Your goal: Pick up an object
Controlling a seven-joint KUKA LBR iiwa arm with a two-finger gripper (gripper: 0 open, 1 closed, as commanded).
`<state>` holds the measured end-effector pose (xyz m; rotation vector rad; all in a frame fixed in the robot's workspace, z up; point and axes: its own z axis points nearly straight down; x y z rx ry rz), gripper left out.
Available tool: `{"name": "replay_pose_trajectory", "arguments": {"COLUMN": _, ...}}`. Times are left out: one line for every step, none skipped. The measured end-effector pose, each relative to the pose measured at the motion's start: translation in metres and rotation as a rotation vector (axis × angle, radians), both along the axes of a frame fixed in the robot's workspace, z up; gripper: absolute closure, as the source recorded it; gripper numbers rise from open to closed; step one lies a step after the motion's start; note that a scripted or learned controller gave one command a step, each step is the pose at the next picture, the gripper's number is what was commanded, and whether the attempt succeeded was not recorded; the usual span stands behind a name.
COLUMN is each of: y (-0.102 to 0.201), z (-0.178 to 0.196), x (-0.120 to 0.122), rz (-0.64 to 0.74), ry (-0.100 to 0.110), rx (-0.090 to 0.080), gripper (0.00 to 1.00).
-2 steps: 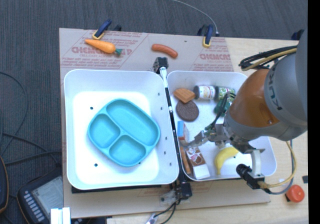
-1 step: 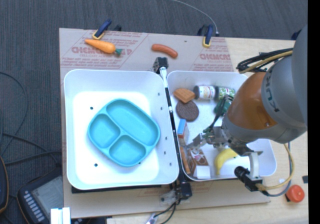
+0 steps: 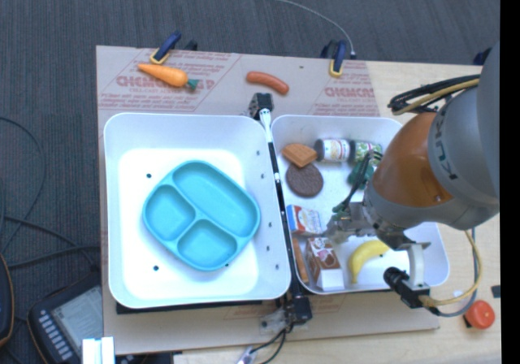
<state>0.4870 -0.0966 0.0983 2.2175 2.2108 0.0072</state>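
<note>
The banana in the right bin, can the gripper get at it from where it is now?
Probably yes. The banana lies uncovered beside the gripper, with nothing on top. The packet close on its left could crowd one finger.

Right bin contents, candidate objects.
Banana [image 3: 366, 256] lies near the front edge; brown round cookie [image 3: 305, 181] and orange cracker [image 3: 299, 154] sit just beside each other at back left; small bottle [image 3: 335, 149] lies on its side along the back wall.
</note>
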Motion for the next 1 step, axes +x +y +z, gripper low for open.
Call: {"name": "replay_pose_trajectory", "arguments": {"y": -0.0001, "z": -0.0002, "x": -0.0002, "rz": 0.000, "ry": 0.000, "rx": 0.000, "gripper": 0.00}}
